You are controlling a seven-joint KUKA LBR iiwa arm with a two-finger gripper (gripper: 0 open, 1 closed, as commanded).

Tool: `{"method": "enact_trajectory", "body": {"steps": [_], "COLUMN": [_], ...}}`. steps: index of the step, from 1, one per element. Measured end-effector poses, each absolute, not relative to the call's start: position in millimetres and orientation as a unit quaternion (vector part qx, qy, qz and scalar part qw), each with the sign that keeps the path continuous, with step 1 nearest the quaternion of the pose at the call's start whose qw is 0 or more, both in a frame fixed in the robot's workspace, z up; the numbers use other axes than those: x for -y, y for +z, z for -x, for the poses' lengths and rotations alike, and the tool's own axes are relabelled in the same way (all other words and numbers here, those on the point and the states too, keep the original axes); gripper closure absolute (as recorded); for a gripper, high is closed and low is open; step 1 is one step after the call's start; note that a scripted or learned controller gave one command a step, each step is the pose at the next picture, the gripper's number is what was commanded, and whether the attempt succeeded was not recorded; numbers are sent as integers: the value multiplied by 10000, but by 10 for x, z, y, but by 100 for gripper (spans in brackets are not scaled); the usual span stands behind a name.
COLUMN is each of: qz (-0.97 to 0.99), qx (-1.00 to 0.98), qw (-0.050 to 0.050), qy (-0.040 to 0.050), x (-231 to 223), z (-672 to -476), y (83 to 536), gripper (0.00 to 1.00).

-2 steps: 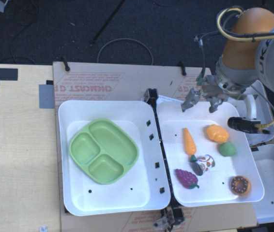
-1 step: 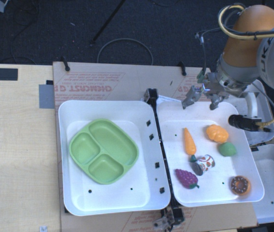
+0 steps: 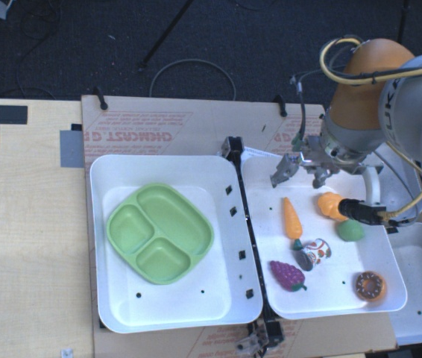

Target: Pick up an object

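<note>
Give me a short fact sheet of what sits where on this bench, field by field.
left bin: white shallow bin holding a green divided plastic plate
right bin: white shallow bin with orange toy carrot, purple toy grapes, green ball, brown doughnut
arm: grey, orange-banded, over the right bin
hand: above the carrot, holding nothing visible

From my feed I can make out one line of red print on the cardboard sheet (image 3: 168, 129) behind the two bins — it sits upside down and appears to read "CHEMCRAZT", though I can't be sure of every letter.
</note>
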State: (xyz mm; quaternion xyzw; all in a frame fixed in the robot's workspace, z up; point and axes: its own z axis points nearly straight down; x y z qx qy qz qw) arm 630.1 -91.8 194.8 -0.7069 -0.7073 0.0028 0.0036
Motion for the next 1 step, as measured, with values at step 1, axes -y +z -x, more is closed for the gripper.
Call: {"method": "enact_trajectory", "body": {"steps": [1], "qz": [7071], "qx": [7071], "qw": [30], "qy": [23], "x": [898], "z": [-6309], "y": [1511], "gripper": [0]}}
